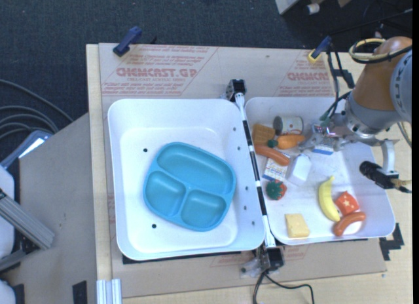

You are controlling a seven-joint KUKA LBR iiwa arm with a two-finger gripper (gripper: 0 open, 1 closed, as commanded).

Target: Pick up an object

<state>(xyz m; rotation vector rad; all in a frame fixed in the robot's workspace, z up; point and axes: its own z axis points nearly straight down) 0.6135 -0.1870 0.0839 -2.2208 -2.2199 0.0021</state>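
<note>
Tool [325,140] low in right bin [373,227], finger state unclear, banana [327,199] just below it, blue tray [190,186] far left of it

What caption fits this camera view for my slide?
KUKA arm's gripper over right bin of toy food; blue tray in left bin.

bright, even overhead light; soft shadows, slightly soft focus throughout.
</note>
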